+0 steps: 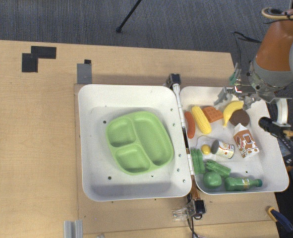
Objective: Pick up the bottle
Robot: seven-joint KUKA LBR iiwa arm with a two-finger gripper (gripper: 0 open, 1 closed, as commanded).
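Observation:
A green bottle point(243, 183) with a yellow label lies on its side at the near edge of the right bin point(280, 175), beside a green pepper point(213, 178). My gripper point(235, 97) hangs over the far part of that bin, just above a banana point(231, 111) and well away from the bottle. It is open, with nothing held between its fingers. The grey arm with its orange band point(280, 46) comes in from the upper right.
The right bin also holds corn point(202, 119), a red sausage point(190, 124), an orange waffle point(213, 114), a brown piece point(241, 117), a small carton point(246, 143), a white jar point(223, 149) and a cucumber point(198, 160). The left bin point(94, 182) holds a green divided plate point(139, 142).

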